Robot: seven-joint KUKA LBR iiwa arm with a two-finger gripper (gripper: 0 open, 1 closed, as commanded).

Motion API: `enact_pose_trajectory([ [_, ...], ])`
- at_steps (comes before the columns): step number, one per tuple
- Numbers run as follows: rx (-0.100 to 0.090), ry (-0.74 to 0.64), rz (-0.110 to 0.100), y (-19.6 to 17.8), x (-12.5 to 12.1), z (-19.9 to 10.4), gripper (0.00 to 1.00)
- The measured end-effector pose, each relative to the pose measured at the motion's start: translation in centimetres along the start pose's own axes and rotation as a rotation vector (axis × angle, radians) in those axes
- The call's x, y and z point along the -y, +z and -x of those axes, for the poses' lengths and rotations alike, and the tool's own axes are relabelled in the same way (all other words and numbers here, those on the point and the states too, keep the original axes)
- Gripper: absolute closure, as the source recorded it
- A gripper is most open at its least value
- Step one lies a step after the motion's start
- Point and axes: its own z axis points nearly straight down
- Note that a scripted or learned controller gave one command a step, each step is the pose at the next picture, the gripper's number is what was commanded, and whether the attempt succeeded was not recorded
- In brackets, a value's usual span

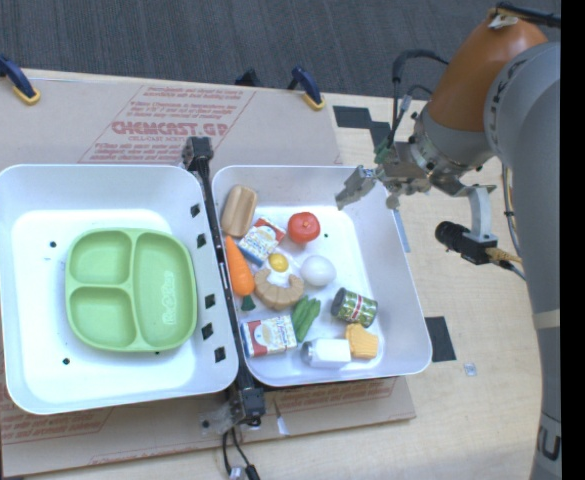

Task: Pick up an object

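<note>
My gripper [366, 199] hangs over the far right corner of the right bin [404, 298], open, with nothing between its fingers. Below and left of it in the bin lie a red tomato [304, 227], a white egg [318, 270], a bread roll [238, 209], an orange carrot [239, 268], a fried egg [277, 264] on a round bread slice [276, 292], a green can [354, 307], a cheese wedge [364, 344], a green vegetable [305, 318] and two small cartons [269, 336] [260, 240]. The tomato is the nearest item to the gripper.
The left bin [12, 358] holds a green divided plate [132, 288]. A black hinge strip [212, 258] runs between the bins. Blue clamps [18, 79] [307, 86] sit at the cardboard's far edge. The arm [482, 88] reaches in from the right.
</note>
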Motion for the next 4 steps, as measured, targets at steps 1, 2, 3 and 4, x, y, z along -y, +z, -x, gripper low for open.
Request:
enact_pose_trajectory([
  [1,0.002,0.001,0.005,-14.5,7.5,0.6,0.00],
  [2,0.002,0.001,0.005,-18.9,14.1,0.6,0.00],
  [3,0.001,0.000,0.003,-13.4,14.3,0.5,0.00],
  [4,0.001,0.000,0.004,-14.2,14.3,0.5,0.00],
])
